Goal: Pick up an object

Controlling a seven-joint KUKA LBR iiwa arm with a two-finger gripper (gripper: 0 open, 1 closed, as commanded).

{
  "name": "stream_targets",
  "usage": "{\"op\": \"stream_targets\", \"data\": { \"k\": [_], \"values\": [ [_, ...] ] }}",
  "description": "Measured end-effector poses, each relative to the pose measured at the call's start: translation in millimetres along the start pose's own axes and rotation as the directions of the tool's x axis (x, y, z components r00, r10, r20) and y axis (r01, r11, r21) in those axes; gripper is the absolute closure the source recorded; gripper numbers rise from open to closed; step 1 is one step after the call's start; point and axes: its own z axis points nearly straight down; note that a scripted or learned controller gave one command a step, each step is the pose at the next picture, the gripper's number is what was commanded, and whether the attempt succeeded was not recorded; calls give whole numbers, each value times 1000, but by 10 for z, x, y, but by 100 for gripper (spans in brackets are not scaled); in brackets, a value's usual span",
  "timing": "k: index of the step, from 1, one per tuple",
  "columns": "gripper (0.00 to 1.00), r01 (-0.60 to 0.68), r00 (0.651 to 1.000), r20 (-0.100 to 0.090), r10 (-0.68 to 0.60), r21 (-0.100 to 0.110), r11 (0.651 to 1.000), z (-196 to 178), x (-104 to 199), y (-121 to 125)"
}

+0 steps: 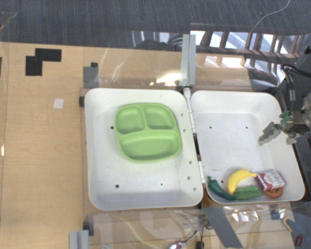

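You are looking at the approach step: nothing is being lifted yet.

The tool (280, 130) is hanging at the right edge of the right bin (233, 108), and I cannot tell its state. The banana (239, 179) is lying in the near corner of that bin, touching a green vegetable (238, 193) and just beside a red packet (271, 180). I think you are needing next a move toward this corner, then a descent over one object.
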Motion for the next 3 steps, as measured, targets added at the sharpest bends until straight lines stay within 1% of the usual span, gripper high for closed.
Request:
{"op": "stream_targets", "data": {
  "k": [1,2,3],
  "values": [
    [0,-325,946,0,325,3,946,935,-139,311],
    [0,-353,936,1,353,-1,936,248,-276,657],
    [0,-593,805,1,593,3,805,819,-148,583]
  ]
}}
